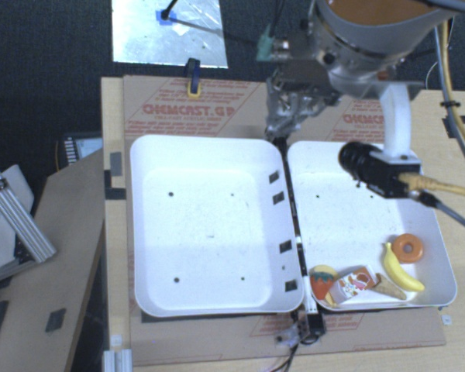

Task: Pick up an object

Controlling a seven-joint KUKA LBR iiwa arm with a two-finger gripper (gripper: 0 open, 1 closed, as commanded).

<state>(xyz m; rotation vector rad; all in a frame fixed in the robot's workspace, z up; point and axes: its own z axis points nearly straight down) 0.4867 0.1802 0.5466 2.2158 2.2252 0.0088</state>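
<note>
Right bin (pixel 349 215), smooth white: curved yellow banana (pixel 400 268), round orange ring (pixel 408 247), red-white packet (pixel 351 284); metal claw (pixel 283 126) above rim, finger state unclear

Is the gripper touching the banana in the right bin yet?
Apart. The camera view shows the gripper up at the bins' far edge, with bare white bin floor between it and the banana near the front corner.

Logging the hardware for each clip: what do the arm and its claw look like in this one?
The arm is a bulky grey cylinder with a broad orange band at the top of the view. Its claw is dark grey metal, small and blurred, with a green connector beside it. Thin dark cables run up from it; yellow cables hang on the right.
</note>
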